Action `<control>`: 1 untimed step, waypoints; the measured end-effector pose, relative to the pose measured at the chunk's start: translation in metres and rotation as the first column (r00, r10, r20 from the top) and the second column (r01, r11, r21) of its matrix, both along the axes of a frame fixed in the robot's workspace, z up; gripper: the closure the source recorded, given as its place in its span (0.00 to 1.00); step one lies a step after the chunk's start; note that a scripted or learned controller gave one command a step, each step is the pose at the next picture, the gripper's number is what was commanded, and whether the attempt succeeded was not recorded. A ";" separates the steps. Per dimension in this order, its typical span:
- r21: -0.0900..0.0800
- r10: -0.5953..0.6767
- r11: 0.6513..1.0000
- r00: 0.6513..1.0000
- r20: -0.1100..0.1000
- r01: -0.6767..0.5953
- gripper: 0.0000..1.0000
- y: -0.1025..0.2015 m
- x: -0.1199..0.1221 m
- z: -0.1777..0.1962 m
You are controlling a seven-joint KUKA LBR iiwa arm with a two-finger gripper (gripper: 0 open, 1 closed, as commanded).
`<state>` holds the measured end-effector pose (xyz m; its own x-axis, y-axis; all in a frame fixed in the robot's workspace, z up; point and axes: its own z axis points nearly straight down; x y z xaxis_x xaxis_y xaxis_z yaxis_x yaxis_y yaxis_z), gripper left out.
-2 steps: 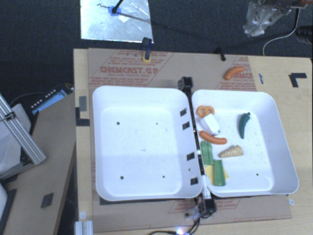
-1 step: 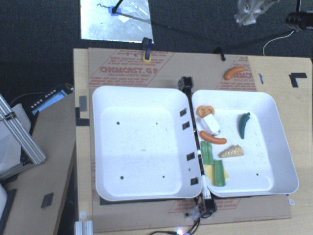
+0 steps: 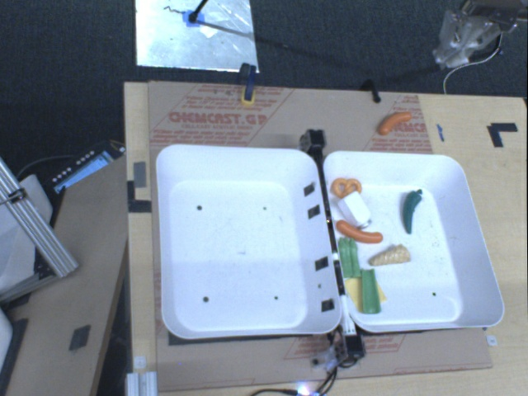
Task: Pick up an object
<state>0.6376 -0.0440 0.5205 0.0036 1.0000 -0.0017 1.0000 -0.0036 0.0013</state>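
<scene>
The right bin [image 3: 470,221] holds several small toy foods near its left wall. A pretzel [image 3: 346,187] lies at the top, with a white block [image 3: 356,211] and an orange sausage [image 3: 360,234] below it. Further down are a tan wedge [image 3: 390,256], two green strips [image 3: 350,259] [image 3: 370,292] and a yellow piece [image 3: 353,287]. A dark green pepper [image 3: 411,209] lies apart toward the middle. My gripper [image 3: 464,33] hangs at the top right corner, well beyond the bench's far edge and away from both bins, with nothing visibly in it.
A second orange sausage [image 3: 394,123] lies on the cardboard behind the right bin. The left bin [image 3: 239,159] sits beside it, joined by black clips [image 3: 314,212]. A yellow-blue clamp [image 3: 247,83] and a shiny sheet [image 3: 196,21] lie at the back.
</scene>
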 end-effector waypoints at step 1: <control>0.000 0.008 1.000 1.000 0.004 -0.008 1.00 0.019 0.032 0.009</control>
